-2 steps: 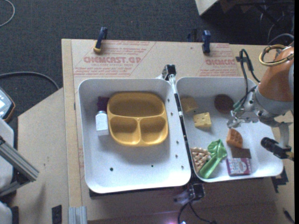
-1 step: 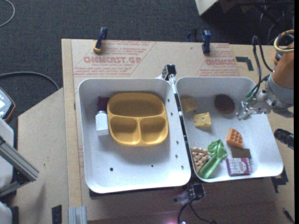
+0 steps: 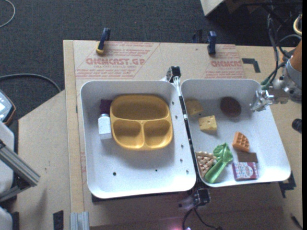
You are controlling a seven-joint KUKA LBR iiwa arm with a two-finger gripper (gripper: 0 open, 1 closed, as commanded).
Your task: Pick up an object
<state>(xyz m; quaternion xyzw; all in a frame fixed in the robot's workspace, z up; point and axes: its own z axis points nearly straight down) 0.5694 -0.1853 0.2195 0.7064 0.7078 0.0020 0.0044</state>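
My gripper [image 3: 259,101] hangs at the right bin's [image 3: 273,133] far right wall, just right of a dark brown round cookie [image 3: 230,106]. Nothing shows between its fingers. Inside the right bin lie a tan bread piece [image 3: 194,107], a yellow cheese wedge [image 3: 207,123], an orange waffle [image 3: 241,141], a brown chocolate bar [image 3: 247,156], a red-and-white packet [image 3: 245,170], a green leafy toy [image 3: 219,163] and a pale lattice cracker [image 3: 205,161].
The left bin [image 3: 91,166] holds a yellow divided plate [image 3: 141,121], a small white bottle [image 3: 104,126] and a dark purple item [image 3: 105,104] beside it. Clamps [image 3: 102,40] hold the board's far edge. Cables hang at the upper right.
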